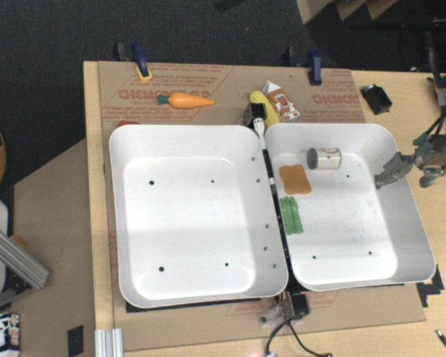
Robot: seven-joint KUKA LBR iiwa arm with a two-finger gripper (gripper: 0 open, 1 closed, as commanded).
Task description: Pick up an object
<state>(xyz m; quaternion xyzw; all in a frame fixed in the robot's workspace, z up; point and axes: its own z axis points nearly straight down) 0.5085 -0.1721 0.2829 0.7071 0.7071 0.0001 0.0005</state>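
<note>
So there are two white bins side by side on the bench (342, 314), and the right bin (401, 233) has all the stuff in it. Near its top there's a small can-like cylinder (324, 158) lying on its side, long axis running pretty much left-right, dark end cap facing left toward the divider. Just below and left of it sits a flat orange-brown sponge-looking block (295, 179), long side running top-to-bottom with a slight tilt. Under that, close to the bin's left wall, is a green strip thing (292, 216), long axis also going top to bottom, roughly parallel to the wall. The three are close but I can't say for sure that any are touching. The left bin (130, 222) is just bare white with a few dark dots. The pincer (394, 170) is hovering at the right bin's right rim, up near the top corner, well apart from the objects, nothing in it; whether it's open or closed I honestly can't tell. Outside the bins, on the cardboard above them, there's a toy carrot (186, 101) pointing right and a yellow banana-ish thing (262, 104) next to a little carton (281, 104)
</note>
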